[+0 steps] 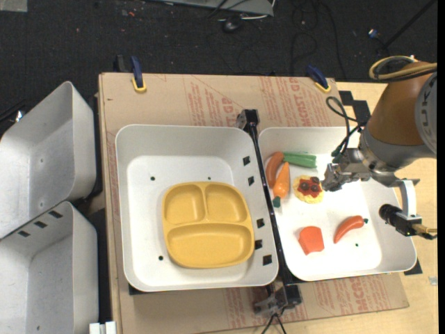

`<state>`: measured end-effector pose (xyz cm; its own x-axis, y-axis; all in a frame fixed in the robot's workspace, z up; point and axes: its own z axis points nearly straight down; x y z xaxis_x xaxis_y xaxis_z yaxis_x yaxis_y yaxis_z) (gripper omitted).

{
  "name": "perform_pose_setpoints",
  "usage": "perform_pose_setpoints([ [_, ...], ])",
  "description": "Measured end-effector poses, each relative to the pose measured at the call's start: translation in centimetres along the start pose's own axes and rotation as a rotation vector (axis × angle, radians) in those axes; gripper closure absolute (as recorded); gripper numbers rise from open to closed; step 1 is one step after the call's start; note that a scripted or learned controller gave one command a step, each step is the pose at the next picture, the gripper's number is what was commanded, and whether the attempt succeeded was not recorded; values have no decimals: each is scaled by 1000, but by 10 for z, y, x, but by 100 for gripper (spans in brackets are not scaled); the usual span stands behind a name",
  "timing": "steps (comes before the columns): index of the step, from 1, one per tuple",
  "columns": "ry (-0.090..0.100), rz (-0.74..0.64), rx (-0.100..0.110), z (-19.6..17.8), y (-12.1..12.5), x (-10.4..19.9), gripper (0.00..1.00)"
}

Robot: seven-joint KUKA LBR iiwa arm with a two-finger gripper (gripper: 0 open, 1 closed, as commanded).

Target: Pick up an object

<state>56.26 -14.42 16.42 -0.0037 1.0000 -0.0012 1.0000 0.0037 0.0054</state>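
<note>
The right bin (361, 259) holds several toy foods. A small yellow tart with red berries (309, 188) lies near its middle. Two orange carrots (279, 175) lie along the left wall, and a green piece (300, 159) sits at the back. An orange-red wedge (311, 239) and a red chili (348, 228) lie toward the front. My gripper (331, 180) hangs low at the tart's right edge, close to it or touching it. The arm's grey wrist and orange band (400, 113) rise to the right.
The left bin (132, 179) holds a yellow divided plate (207, 224). A black divider (263, 186) runs between the bins. Two spare white bins (42, 186) stand off the bench to the left. Cables hang behind the right bin.
</note>
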Motion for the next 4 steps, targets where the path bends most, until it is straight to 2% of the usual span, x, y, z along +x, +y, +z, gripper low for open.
perform_pose_setpoints([
  [2, -1, 1, -1, -99, -5, 0, 100],
  [4, 2, -4, 4, -98, 8, 99, 100],
])
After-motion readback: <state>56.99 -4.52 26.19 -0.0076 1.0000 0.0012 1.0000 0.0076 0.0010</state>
